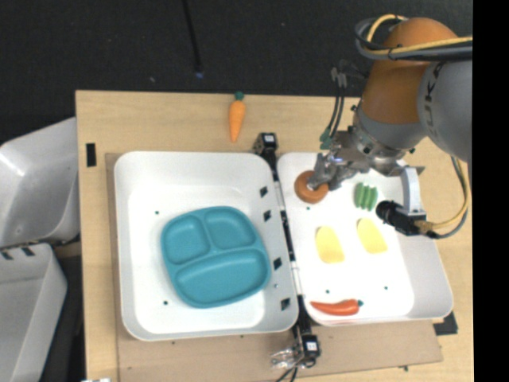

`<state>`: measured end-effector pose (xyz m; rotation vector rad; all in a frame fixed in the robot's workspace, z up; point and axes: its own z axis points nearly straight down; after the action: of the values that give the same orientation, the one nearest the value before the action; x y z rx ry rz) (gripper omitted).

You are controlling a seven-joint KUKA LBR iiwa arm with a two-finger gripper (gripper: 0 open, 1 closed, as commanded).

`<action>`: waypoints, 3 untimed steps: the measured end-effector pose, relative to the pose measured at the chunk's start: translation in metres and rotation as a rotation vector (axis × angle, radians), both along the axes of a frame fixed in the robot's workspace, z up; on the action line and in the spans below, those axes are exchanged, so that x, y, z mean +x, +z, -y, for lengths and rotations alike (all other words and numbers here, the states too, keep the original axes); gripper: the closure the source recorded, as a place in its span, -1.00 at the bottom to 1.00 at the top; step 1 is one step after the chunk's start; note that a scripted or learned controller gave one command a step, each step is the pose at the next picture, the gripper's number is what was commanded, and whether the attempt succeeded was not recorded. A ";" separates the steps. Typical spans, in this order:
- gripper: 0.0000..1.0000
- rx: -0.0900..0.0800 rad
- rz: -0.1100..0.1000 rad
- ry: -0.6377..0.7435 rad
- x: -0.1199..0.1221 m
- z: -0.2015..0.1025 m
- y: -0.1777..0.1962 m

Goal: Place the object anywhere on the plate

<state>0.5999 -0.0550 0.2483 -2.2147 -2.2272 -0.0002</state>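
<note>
**Gripper over the doughnut, top-left corner of the right bin**

You are looking down at a wooden bench carrying two white bins side by side. The left bin holds a blue divided plate with three compartments, lying near the bin's middle. Nothing rests on that plate.

The right bin holds the loose items. A small brown ring-shaped piece, which appears to be a toy doughnut, sits in the bin's upper-left corner, close to the wall between the bins. Two yellow pieces lie near the bin's centre: the left yellow piece and the right yellow piece, apart from each other. A green piece lies just above the right yellow one. A red chili pepper lies along the bin's near edge.

A toy carrot lies on the bare bench beyond the left bin, outside both bins.

The arm reaches in from the right, and its gripper sits directly over the doughnut, touching or nearly touching its upper edge. You cannot tell from this angle how the gripper is set, nor whether the doughnut is gripped; the piece looks to be resting on the bin floor.

The doughnut is well apart from the plate, in the other bin.
</note>
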 end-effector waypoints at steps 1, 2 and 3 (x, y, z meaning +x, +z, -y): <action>1.00 0.000 -0.001 0.000 -0.011 -0.044 -0.010; 1.00 0.001 0.000 0.002 -0.024 -0.098 0.001; 1.00 0.001 0.001 0.002 -0.027 -0.151 0.003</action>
<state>0.5730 0.0958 0.2513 -2.2122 -2.2298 -0.0029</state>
